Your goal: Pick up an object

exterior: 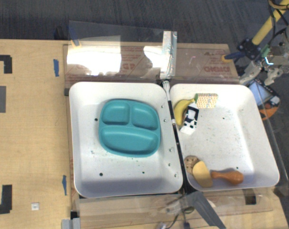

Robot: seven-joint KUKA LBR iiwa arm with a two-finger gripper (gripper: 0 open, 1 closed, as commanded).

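Note:
The right bin [240, 142] holds several small objects. A yellow banana [180, 109] lies along its left wall, and a black-and-white patterned block [190, 119] leans against the banana. A pale speckled sponge-like piece [206, 100] sits at the far left corner. Near the front edge lies a wooden scoop with an orange-brown handle [216, 175], with a brown round cookie-like item [190, 161] beside it. My gripper [260, 71] hangs outside the right bin, past its far right corner, above the bench edge and away from all the objects.
A teal divided plate [130, 128] lies in the middle of the left bin [82, 166]. A clear plastic sheet and a metal post [168, 56] stand behind the bins. Yellow and dark cables [273, 13] run down the arm at top right.

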